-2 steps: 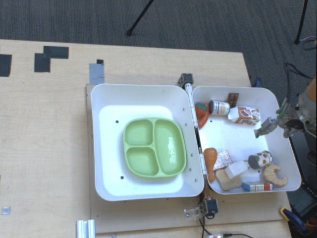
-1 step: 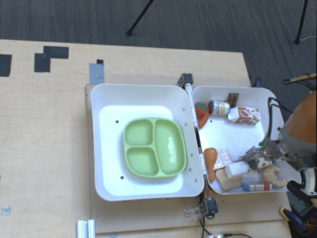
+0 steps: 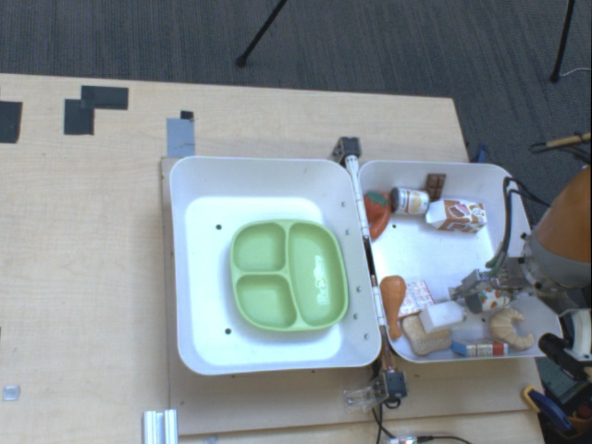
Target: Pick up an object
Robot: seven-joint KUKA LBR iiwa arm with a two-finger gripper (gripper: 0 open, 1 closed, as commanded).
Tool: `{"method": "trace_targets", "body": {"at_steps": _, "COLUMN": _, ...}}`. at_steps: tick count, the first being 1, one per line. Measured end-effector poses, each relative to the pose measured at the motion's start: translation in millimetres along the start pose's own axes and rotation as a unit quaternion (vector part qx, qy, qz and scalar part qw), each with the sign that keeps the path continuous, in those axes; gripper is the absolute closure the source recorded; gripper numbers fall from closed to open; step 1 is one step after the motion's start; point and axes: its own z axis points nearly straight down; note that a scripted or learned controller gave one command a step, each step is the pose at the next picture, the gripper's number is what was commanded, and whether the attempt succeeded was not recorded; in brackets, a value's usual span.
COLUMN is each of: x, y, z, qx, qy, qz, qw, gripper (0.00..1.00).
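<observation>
Two shallow white bins sit side by side on a pale wooden bench; the left bin (image 3: 199, 276) holds a green divided plate (image 3: 289, 276) at its centre; the right bin (image 3: 462, 176) holds a scatter of small toy foods.

The arm (image 3: 566, 225) reaches in over the right bin's right edge; its gripper (image 3: 481, 291) hangs low over the bin's lower right part, among clutter; whether it is released or clenched cannot be told, and nothing is plainly held between its tips.

Things it could pick lie close by: a white block (image 3: 442, 314) just beside it, a tan bread-like piece (image 3: 424, 336) at the bottom edge, a beige curved toy (image 3: 511, 326) near the bottom right corner, a small tube (image 3: 478, 349) along the bottom wall, an orange drumstick shape (image 3: 393, 302) by the left wall.

The likely risk is crowding; a closing grip may nudge neighbours, catch two pieces, or slip off a rounded one; the near walls limit room.

At the top edge, well apart, lie a small bottle (image 3: 410, 199), a carton (image 3: 455, 215), and a red piece (image 3: 377, 214).
</observation>
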Motion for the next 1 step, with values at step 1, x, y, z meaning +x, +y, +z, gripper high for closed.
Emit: {"method": "trace_targets", "body": {"at_steps": 1, "x": 64.1, "y": 56.8, "z": -84.4, "qx": 0.002, "qy": 0.001, "qz": -0.002, "qw": 1.0, "gripper": 1.0}}
